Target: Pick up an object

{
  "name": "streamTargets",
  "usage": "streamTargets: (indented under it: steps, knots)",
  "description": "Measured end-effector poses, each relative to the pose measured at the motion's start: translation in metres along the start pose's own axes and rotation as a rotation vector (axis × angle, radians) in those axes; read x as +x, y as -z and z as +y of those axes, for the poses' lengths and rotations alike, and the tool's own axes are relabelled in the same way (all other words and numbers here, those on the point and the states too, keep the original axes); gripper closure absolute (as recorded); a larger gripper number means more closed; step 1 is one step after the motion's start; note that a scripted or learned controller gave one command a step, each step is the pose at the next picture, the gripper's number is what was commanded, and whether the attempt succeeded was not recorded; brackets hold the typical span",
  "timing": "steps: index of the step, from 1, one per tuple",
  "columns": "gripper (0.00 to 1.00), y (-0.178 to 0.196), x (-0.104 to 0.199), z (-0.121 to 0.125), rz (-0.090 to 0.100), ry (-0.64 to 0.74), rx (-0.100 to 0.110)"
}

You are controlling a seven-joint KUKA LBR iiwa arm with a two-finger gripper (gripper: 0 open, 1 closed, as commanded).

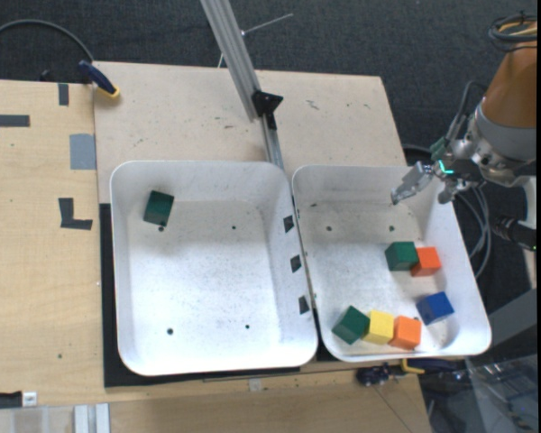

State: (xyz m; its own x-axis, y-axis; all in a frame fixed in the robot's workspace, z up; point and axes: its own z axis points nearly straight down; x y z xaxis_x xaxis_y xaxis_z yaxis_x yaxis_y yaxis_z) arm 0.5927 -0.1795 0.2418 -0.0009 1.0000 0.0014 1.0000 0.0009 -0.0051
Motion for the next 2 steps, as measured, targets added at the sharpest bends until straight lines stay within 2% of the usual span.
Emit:
streamTargets:
  steps: [1,2]
  knots:
    - [0.0,0.002,0.0,0.001,-0.001,0.001,-0.004]
    - [0.0,-0.055,0.01,0.003,-0.001,0.001,0.001]
